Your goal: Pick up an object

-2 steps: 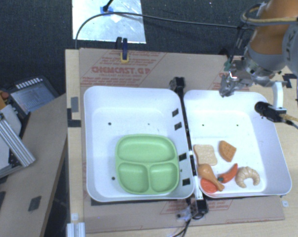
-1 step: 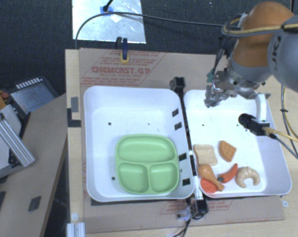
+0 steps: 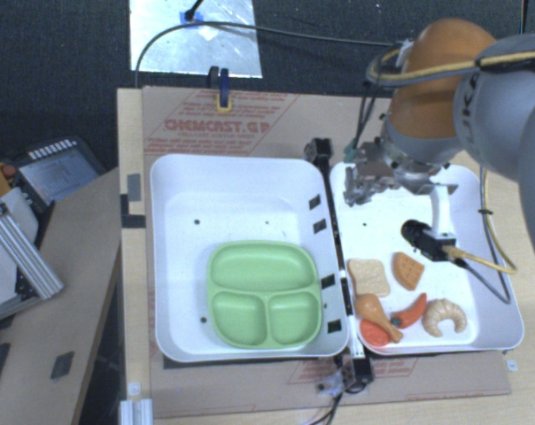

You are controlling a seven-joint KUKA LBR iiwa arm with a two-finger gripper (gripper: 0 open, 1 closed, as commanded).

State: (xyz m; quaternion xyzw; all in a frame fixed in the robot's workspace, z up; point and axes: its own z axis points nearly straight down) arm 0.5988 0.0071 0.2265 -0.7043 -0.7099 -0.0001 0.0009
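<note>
At the near end of the right bin (image 3: 491, 319) lie the toy foods, bunched toward the near-left corner: a round red piece (image 3: 372, 334) closest, touching the drumstick (image 3: 376, 311) that lies just behind it, with a red chilli (image 3: 410, 310) slanting beside the drumstick and a pale croissant (image 3: 445, 316) to the chilli's right. Just beyond them a slice of bread (image 3: 368, 275) rests against the bin's left wall, and an orange wedge (image 3: 408, 270) sits near it on the right, apart from it. In the left bin (image 3: 214, 197), a green divided tray (image 3: 263, 292) lies flat in the near-right part, close to the wall shared by both bins. Small black clips (image 3: 321, 227) line that shared wall. Farther back, the gripper (image 3: 361, 189) hangs over the far-left part of the right bin, well apart from every food piece; whether the jaws are released or clenched cannot be told, and nothing can be seen between them. Above it rise the orange band (image 3: 431, 91) and the grey arm (image 3: 511, 104), coming in from the right. Both bins rest on a cardboard sheet (image 3: 250, 124) with red lettering, laid on the pale worktop (image 3: 81, 273). At the sheet's far edge stands a yellow and blue clamp (image 3: 221, 91), and beyond that lies a shiny metal sheet (image 3: 197, 25) on dark ground.
</note>
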